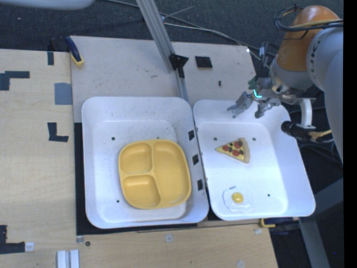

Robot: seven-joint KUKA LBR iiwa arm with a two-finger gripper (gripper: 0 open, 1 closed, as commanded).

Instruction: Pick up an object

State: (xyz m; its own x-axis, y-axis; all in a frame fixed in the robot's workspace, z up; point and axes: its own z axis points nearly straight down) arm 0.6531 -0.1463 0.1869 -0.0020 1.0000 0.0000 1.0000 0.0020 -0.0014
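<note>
A toy pizza slice (235, 149) lies in the middle of the right bin (290, 166). A toy fried egg (236, 198) sits near that bin's front edge. A yellow divided plate (154, 173) rests in the left bin (100, 149). My gripper (246, 110) hangs over the far edge of the right bin, above and beyond the pizza slice. Its two fingers are spread apart with nothing between them.
A slanted metal pole (159, 29) crosses the bench behind the bins. Black clips (194, 159) sit along the seam between the two bins. The arm's cables (304, 128) hang at the right bin's right edge.
</note>
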